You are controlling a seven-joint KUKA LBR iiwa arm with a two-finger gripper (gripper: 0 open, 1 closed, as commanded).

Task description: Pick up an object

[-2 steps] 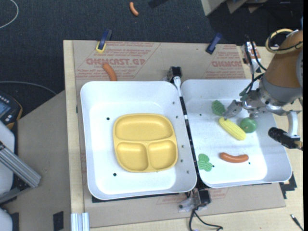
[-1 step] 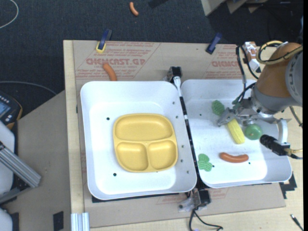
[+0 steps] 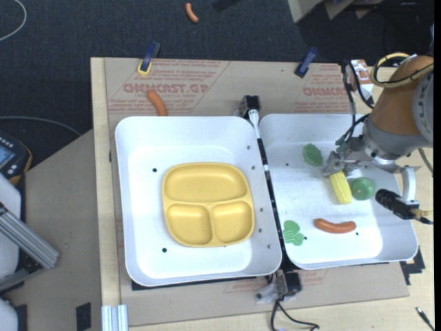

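1. Nearest to the camera in the right bin (image 3: 303,198) lies a small green leafy toy (image 3: 293,232), with a lumpy outline, close to the bin wall. It looks a poor first choice, because the wall leaves little room beside it.
2. Just behind it lies an orange-red sausage (image 3: 335,225), smooth and rounded, flat on the bin floor and apart from the other things. A round, slippery shape like this could roll away, so I think a grasp across its short side is best.
3. Further back is the yellow corn cob (image 3: 340,187), ribbed and long, and a shiny green ball (image 3: 362,188) touches or nearly touches its right side.
4. The gripper (image 3: 342,163) is low over the far end of the corn cob, so the cob seems to be the object aimed at. I cannot tell if the gripper is wide or narrow, and nothing is seen held in it.
5. To do this step well, I would close across the width of the cob, go down straight and keep off the ball, which could be pushed away.
6. Behind the gripper lies a dark green bumpy piece (image 3: 313,155), like a pickle.
7. The left bin (image 3: 131,185) holds a yellow divided plate (image 3: 207,204) of matte plastic with three compartments.
8. Farthest, another orange sausage (image 3: 158,103) lies on the cardboard behind the bins.
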